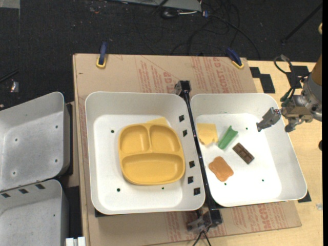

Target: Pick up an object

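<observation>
The right bin (271, 188) holds a pale yellow piece (207, 134), a green block (227, 138), a dark brown bar (243, 153) and an orange piece (221, 168), all in its left half. My gripper (279, 122) hangs over the bin's upper right edge, well to the right of these objects. It is open, with its fingers spread and nothing between them.
A yellow divided tray (151, 154) lies in the left bin (102, 188). A black divider strip (192, 147) runs between the two bins. Two more white bins (31, 137) sit off the bench at the left. Cables lie on the dark floor behind.
</observation>
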`<state>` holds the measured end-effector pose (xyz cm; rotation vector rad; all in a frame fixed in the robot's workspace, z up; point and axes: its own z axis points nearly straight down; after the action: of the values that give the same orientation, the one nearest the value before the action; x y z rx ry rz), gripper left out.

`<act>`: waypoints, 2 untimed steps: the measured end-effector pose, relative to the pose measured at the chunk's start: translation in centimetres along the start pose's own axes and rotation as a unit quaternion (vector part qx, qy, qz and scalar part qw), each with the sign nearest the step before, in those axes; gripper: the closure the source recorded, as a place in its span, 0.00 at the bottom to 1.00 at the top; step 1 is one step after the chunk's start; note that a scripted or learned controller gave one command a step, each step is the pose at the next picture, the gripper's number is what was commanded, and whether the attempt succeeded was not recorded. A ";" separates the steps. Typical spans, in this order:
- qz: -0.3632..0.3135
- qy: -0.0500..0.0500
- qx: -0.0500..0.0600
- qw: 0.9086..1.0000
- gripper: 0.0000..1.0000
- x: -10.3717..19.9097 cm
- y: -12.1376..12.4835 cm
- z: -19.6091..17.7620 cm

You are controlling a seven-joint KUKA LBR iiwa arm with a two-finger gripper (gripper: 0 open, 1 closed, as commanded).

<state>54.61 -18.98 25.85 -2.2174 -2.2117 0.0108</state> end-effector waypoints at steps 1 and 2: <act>-0.002 -0.001 -0.006 1.000 0.00 0.1 0.2 -0.7; 0.000 -0.001 -0.004 1.000 0.00 -0.4 0.1 3.8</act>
<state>54.66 -19.39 22.07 -2.2215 -2.2174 0.0034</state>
